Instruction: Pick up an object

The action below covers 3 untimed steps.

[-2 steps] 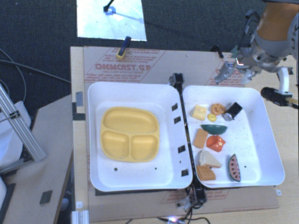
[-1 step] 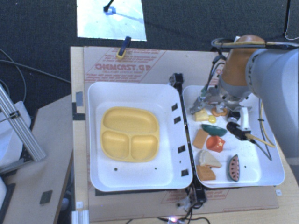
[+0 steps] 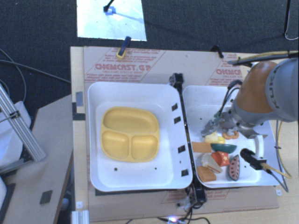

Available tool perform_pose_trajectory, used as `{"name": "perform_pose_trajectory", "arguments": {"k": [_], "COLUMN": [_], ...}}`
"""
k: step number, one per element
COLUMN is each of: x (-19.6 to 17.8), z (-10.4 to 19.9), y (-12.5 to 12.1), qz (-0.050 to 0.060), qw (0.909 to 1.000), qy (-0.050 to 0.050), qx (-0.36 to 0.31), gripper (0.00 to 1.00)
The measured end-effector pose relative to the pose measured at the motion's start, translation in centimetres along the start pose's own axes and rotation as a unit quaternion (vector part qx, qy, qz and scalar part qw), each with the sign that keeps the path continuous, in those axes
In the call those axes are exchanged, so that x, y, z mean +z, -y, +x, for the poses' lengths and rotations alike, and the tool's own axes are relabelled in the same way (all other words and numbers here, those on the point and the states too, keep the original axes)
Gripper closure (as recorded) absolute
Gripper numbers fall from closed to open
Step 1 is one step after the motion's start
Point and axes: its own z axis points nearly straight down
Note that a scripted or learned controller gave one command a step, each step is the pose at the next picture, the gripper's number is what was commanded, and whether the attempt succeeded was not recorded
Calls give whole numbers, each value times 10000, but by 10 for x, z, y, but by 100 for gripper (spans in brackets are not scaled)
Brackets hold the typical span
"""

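Observation:
Several toy foods lie in the front of the right bin [image 3: 198, 101]: a pale yellow piece [image 3: 214, 137], an orange slab [image 3: 201, 147], a dark green piece [image 3: 224, 148], a red and orange piece [image 3: 220, 158], a watermelon slice [image 3: 233, 168], a tan bread slice [image 3: 205, 173] and a small orange ring [image 3: 230, 135]. My gripper [image 3: 210, 127] hangs low in this bin, just above the far edge of the pale yellow piece. The wrist hides what lies right beneath it.
A yellow divided plate [image 3: 129, 133] sits in the left bin [image 3: 135, 90]. A black divider with clips [image 3: 181, 125] runs between the bins. The arm's grey and orange body [image 3: 261, 94] covers the right bin's right side.

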Motion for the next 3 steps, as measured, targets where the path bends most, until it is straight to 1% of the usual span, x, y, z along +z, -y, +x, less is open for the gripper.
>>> {"name": "perform_pose_trajectory", "arguments": {"k": [1, 2, 3], "x": [0, -12, -105], "z": [27, 25, 119], "y": [63, 58, -19], "qz": [-20, -72, -85], "qw": [10000, 10000, 9999], "qy": [-3, 19, -20], "qx": [-15, -5, -92], "gripper": [0, 100, 100]}}
